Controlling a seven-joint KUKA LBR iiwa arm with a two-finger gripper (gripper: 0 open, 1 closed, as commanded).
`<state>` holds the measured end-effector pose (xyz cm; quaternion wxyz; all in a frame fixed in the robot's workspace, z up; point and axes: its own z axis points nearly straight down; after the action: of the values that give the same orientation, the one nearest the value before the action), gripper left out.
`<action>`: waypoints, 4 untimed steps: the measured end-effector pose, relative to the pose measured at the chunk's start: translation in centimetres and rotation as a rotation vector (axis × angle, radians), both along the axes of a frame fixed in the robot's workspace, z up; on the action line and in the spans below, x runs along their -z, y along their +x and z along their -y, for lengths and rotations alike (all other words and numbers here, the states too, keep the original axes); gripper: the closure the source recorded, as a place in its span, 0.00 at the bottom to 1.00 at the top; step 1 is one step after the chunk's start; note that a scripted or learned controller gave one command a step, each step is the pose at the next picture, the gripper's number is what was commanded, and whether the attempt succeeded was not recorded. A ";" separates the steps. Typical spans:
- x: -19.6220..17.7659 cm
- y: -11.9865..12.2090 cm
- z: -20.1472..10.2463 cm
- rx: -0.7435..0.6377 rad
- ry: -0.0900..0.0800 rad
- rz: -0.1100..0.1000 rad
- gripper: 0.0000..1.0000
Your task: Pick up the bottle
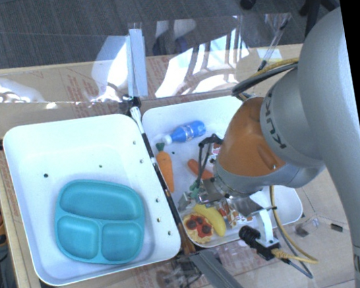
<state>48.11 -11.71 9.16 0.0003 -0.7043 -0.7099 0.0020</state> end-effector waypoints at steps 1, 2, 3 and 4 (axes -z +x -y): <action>-0.9 0.0 -0.1 -0.007 0.002 -0.003 1.00; -0.9 0.0 -0.1 -0.007 0.002 -0.002 0.00; -0.3 -0.3 -0.2 -0.059 -0.004 0.010 0.00; -0.3 -0.3 -0.7 -0.085 -0.016 0.014 0.00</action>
<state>47.81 -10.97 9.48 -0.0105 -0.6736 -0.7390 0.0029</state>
